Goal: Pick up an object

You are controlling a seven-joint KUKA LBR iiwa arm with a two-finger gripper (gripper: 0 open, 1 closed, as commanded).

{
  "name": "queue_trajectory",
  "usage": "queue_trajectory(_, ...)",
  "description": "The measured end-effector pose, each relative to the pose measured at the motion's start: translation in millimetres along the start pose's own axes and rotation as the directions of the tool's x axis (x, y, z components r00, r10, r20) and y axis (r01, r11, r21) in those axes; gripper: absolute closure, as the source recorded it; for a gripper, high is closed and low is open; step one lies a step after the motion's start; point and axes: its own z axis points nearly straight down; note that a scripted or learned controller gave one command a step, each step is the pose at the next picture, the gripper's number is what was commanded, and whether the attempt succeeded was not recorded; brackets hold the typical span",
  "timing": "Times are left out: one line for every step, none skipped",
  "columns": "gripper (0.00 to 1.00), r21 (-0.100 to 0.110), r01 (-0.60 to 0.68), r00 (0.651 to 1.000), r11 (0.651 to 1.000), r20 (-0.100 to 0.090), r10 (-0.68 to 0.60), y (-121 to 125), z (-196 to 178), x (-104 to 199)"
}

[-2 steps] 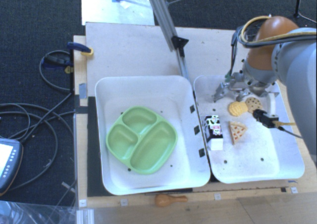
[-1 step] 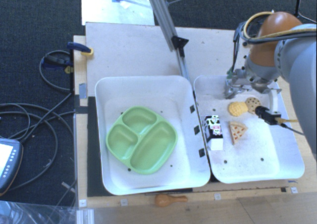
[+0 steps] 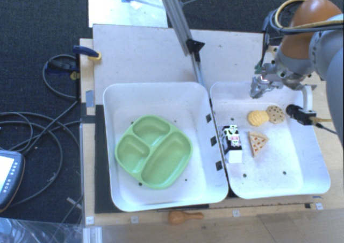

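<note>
We take the right bin (image 3: 301, 183) as our landmark, the white tray on the side where the arm (image 3: 317, 37) comes in. The gripper (image 3: 259, 87) hangs over that bin's far left corner, near the rim, and we cannot tell from this slanted view what state it is in; nothing shows caught in it. Inside the right bin, just below the gripper, a yellow ridged biscuit-like piece (image 3: 257, 118) lies touching a round speckled cookie (image 3: 275, 113) on its right. Nearer the bin's middle sits a triangular toy slice (image 3: 258, 143), tan with red spots, apart from the two above it. Against the bin's left wall a small black-and-white printed item (image 3: 231, 135) rests with a white block (image 3: 234, 156) just below it. A black cylindrical part (image 3: 297, 112) on the arm's side juts over the bin's right portion, next to the cookie. To the left of the right bin, sharing the divider edge, is the left bin (image 3: 121, 102), which holds a green three-compartment plate (image 3: 154, 151) set at a tilt across its floor. Beyond the near rims of the two bins, on the bench edge, lies a small orange-brown pear-shaped object (image 3: 185, 216). A grey metal pole (image 3: 177, 13) slants down to the junction between the bins.
</note>
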Motion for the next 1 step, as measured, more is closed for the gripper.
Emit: queue_trajectory(1.00,-0.001,0.005,1.000,1.000,0.000,-0.005,3.2,-45.2,2.5)
